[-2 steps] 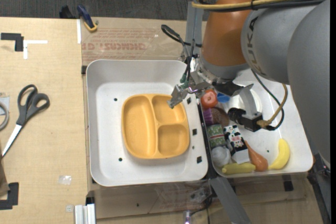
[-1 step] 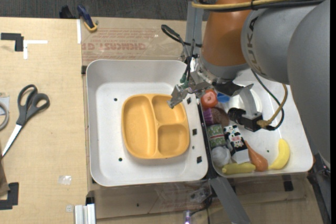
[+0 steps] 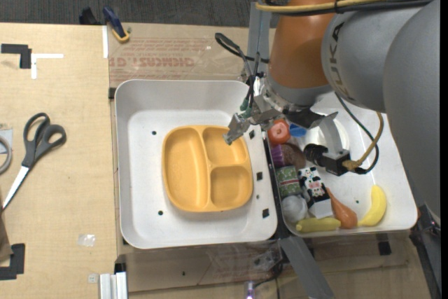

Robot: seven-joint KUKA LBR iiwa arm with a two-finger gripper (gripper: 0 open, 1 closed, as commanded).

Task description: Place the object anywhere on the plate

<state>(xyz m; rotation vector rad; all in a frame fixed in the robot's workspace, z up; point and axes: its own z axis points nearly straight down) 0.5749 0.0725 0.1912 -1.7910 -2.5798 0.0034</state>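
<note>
In the left bin [image 3: 133, 171], a shallow white tray with rounded corners and smooth walls, lies the plate [image 3: 207, 168]. The plate is yellow-orange moulded plastic, roughly square with rounded corners, divided by raised ridges into one long compartment on the left and two smaller compartments on the right. All three compartments are bare.

The right bin [image 3: 392, 217] holds a cluster of small toy objects along its left side: a red tomato-like piece [image 3: 279, 130], a blue piece [image 3: 297, 131], a green-labelled packet [image 3: 287, 181], a black-and-white cow-patterned carton [image 3: 314, 187], a grey rounded piece [image 3: 292, 207], an orange carrot shape [image 3: 341, 209], a smooth yellow banana [image 3: 373, 206] and a yellow corn-like piece [image 3: 316, 224]. Which of these is the task object cannot be told; all of them rest in the right bin, none on the plate.

The arm [image 3: 392, 52] enters from the right, its grey casing large in the foreground and the glossy orange band [image 3: 301, 38] above the wrist. The gripper [image 3: 234, 132] angles down and leftward over the wall between the bins, its tip above the upper right corner of the plate. The fingers are too small and dark to resolve, so it cannot be told whether they are released or clenched, and no object is visible between them.

On the light wooden surface [image 3: 56, 206] at left lie black-handled scissors [image 3: 31, 148].
</note>
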